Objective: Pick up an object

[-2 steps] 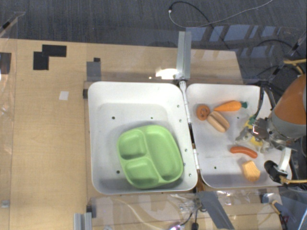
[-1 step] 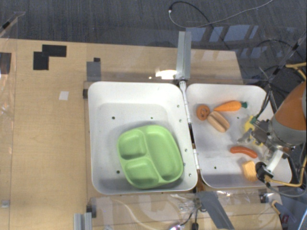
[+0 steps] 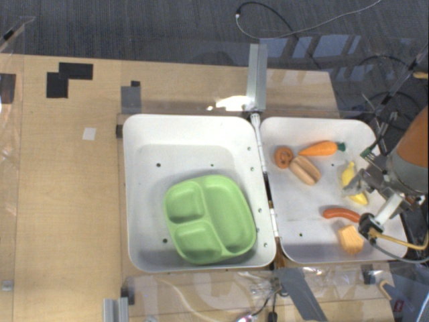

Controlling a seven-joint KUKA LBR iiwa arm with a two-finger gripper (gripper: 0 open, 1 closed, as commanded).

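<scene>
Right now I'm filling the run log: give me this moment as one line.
arm: over right bin edge | end effector: above yellow item | nothing seen held | left bin: green tray

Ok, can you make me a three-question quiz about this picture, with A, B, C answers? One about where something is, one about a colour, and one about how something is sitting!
1. Where is the green tray?
A. left bin
B. right bin
C. on the bench

2. What colour is the carrot?
A. purple
B. orange
C. blue

3. How does the green tray sit?
A. standing on its edge
B. flat, compartments facing up
C. upside down

Answers:
1 A, it rests inside the left bin.
2 B, its body is orange with a small green tip.
3 B, all three compartments are visible from above.
</scene>
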